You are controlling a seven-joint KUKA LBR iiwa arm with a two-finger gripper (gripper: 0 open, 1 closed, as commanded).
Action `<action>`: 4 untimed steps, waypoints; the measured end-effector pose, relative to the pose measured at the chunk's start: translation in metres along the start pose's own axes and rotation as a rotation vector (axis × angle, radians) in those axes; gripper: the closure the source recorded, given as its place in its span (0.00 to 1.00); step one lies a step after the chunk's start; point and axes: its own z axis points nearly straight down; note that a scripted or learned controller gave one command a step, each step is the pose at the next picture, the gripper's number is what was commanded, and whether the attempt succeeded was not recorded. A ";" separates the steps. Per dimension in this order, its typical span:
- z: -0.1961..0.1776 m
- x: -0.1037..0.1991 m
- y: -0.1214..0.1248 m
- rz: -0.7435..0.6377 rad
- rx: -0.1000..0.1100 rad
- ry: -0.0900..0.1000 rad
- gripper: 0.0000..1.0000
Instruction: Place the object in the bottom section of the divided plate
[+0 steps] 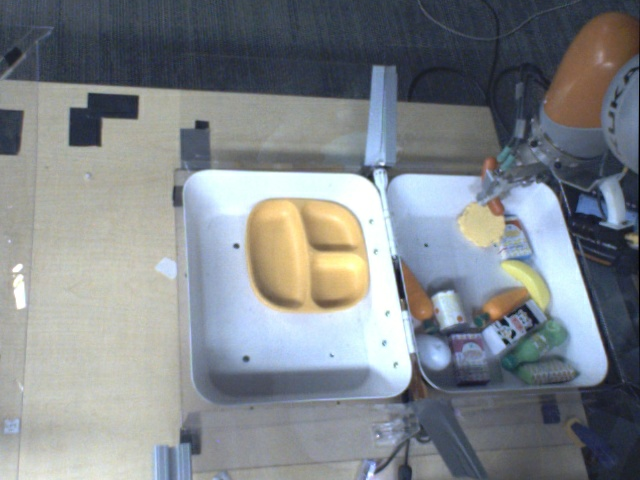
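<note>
A yellow divided plate (306, 254) lies in the left white bin (215, 358), with one long section on its left and two smaller ones on its right. My gripper (494, 184) hangs over the far edge of the right bin (590, 353), on the arm with the orange band (590, 68). Just below the gripper's tip is a flat round pale-yellow object (481, 226). It sits at or against the tip, and I cannot make out whether it is held or resting on the bin floor.
The right bin holds several items: a banana (528, 280), a carrot (417, 294), a small can (447, 308), a white ball (433, 349), a green bottle (535, 345), small boxes (515, 238). A metal divider (381, 128) runs between the bins. Cables lie beyond the bench.
</note>
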 end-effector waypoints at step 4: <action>-0.050 0.217 0.064 -0.107 0.000 0.004 1.00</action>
